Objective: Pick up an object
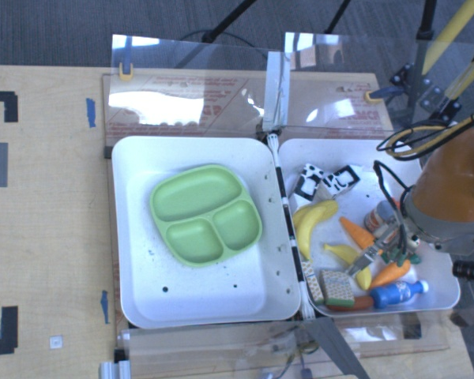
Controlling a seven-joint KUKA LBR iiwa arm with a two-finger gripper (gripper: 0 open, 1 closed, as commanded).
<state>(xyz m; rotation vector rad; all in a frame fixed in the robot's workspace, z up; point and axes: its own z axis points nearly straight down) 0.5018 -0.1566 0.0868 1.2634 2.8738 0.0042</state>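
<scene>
Behind pincer (369, 257), carrot (393, 274) perhaps half-hidden

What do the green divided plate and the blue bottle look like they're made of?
The green plate looks like moulded plastic with a matte finish: even colour, soft rounded dividers, no sharp glare. The blue bottle also looks plastic, somewhat glossier, with a white cap; too small to be sure.

Smooth, matt green plastic for the divided plate (206, 214); glossy white plastic for both bins (134, 235), speckled with dark flecks on the left. Clear, reflective sheet for the upright panels (189, 93) behind. Pale, matt wood-grain for the bench top (43, 212). Shiny plastic for the banana (312, 221), carrot (355, 233) and blue bottle (396, 293). Dull grey metal for the gripper (377, 251).
</scene>
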